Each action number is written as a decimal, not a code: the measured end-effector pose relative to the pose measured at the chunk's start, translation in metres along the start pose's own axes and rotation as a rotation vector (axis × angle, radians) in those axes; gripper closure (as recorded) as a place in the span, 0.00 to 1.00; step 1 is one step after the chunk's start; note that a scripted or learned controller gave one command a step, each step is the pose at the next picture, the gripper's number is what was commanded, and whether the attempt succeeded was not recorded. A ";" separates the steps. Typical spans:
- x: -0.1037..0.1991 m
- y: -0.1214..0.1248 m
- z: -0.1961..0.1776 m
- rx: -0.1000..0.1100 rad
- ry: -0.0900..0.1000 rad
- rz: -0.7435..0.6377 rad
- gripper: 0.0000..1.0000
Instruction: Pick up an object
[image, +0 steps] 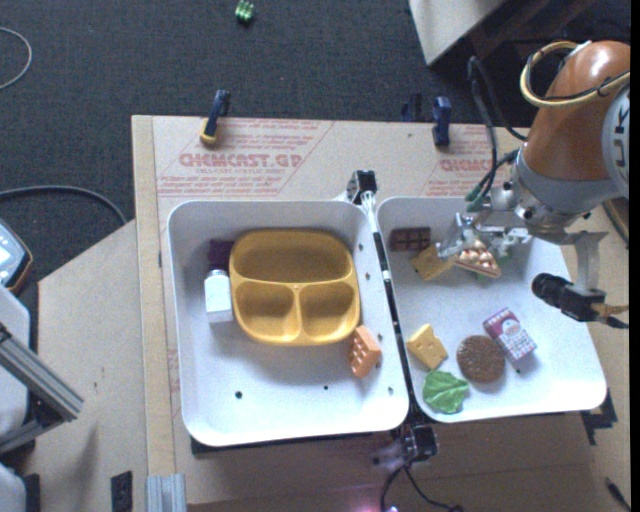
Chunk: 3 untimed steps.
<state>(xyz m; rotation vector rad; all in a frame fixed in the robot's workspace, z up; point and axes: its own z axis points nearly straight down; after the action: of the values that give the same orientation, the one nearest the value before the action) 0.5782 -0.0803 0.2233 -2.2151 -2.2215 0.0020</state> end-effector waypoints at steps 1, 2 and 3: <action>0.040 -0.024 -0.007 0.000 0.001 -0.001 1.00; 0.079 -0.063 -0.013 0.001 0.000 -0.001 1.00; 0.108 -0.088 -0.009 0.001 0.000 0.000 1.00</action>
<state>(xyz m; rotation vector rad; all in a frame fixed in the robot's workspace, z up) 0.4904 0.0275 0.2332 -2.2145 -2.2209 0.0040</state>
